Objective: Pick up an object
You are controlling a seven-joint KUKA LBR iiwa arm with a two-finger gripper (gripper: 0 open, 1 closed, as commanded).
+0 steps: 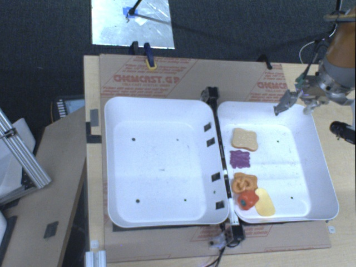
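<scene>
I see my two-finger gripper spread open above the right white bin's one-o'clock corner, tan bread slice toward nine.

My arm comes in from the right, orange band above the wrist. The gripper hangs low, its two fingers spread apart.

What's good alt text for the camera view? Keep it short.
A grey arm's open gripper hovers over the far right corner of the right bin, holding nothing. Along that bin's left side lie a bread slice, purple piece, orange pretzel, red piece and yellow piece.
</scene>
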